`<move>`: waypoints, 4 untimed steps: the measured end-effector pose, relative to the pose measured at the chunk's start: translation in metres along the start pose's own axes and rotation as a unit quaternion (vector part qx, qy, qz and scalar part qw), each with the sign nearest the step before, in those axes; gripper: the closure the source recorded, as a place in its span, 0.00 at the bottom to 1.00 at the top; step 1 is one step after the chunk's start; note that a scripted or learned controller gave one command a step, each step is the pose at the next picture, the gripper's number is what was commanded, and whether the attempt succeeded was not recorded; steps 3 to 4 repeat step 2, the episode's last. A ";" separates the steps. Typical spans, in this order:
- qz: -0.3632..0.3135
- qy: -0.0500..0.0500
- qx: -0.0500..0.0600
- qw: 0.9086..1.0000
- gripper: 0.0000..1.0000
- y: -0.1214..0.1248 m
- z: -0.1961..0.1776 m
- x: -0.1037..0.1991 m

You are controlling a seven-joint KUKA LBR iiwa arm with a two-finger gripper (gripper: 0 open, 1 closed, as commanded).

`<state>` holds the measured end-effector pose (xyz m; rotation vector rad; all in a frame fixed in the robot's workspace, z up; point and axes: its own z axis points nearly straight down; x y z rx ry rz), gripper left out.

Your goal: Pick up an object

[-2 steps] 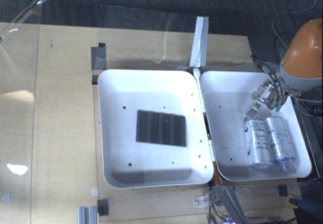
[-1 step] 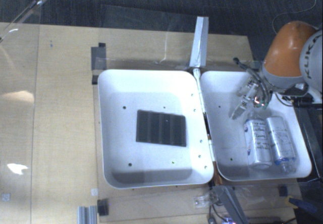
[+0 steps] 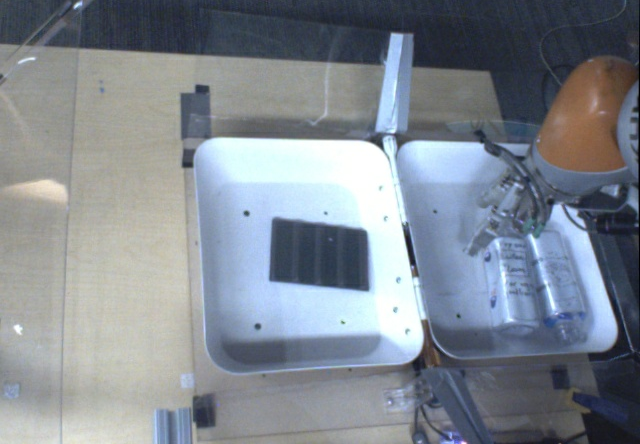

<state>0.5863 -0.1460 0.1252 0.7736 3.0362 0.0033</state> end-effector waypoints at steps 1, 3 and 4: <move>0.048 -0.001 0.000 0.999 0.00 -0.002 -0.006 -0.052; -0.051 -0.002 0.000 0.999 0.00 -0.019 0.027 -0.033; -0.051 -0.002 0.000 0.999 0.00 -0.019 0.027 -0.033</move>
